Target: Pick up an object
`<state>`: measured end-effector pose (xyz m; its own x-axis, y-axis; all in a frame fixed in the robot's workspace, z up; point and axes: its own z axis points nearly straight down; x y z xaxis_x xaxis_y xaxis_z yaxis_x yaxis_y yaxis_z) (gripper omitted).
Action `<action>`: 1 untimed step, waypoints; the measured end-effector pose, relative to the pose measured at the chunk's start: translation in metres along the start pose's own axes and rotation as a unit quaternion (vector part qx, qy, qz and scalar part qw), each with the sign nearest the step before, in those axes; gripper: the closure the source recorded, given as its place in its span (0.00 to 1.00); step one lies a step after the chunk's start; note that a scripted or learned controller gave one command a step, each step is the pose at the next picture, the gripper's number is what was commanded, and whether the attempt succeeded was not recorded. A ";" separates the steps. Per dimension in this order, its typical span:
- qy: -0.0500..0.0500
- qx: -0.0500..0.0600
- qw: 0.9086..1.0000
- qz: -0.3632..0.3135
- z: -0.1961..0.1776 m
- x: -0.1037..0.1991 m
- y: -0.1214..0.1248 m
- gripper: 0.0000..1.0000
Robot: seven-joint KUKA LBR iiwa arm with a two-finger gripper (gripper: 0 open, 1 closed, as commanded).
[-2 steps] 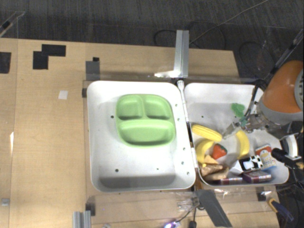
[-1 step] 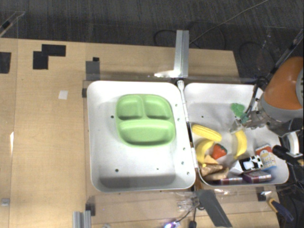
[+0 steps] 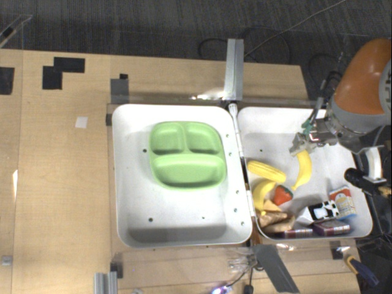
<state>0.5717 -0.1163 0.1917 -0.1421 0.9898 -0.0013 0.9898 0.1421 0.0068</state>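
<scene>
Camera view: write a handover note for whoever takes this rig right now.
Gripper: over the right bin, its fingers shut on the top end of a banana that hangs below them.
Other items lie piled at that bin's near side: a second banana, a red piece, a small carton.
Left bin: holds a green divided plate.
Done: the banana looks grasped and partly raised.
Left: finish the lift clear of the pile; watch for slipping.
</scene>
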 end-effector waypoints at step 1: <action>0.000 0.000 0.998 -0.063 -0.100 0.034 0.013 1.00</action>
